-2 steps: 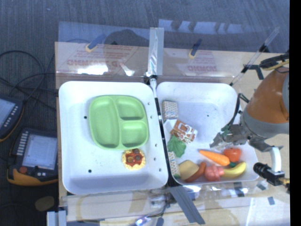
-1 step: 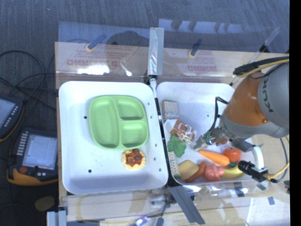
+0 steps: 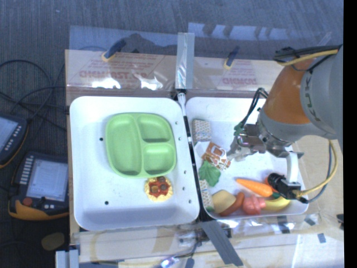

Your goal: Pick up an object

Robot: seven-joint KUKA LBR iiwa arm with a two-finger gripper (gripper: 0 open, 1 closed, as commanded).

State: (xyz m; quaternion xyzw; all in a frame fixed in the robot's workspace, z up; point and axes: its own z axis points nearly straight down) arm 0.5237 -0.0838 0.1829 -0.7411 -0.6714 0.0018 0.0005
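My gripper (image 3: 241, 147) hangs low over the middle of the right bin (image 3: 245, 108), reaching in from the right. Just left of its tip lies an orange-and-white snack packet (image 3: 216, 155), with a green leafy toy (image 3: 210, 173) below that. A patterned packet (image 3: 202, 130) lies near the bin's left wall. Along the bin's front lie a carrot (image 3: 254, 186), a tan potato-like piece (image 3: 222, 198), a red sausage (image 3: 237, 203), a pink fruit (image 3: 252, 206) and a banana (image 3: 277, 204). I see nothing held in the gripper.
The left bin (image 3: 89, 166) holds a green divided plate (image 3: 140, 144) and a small round pizza toy (image 3: 158, 188) in front of it. A ridge (image 3: 188, 149) separates the two bins. The arm's orange band (image 3: 287, 94) looms over the right bin's far right.
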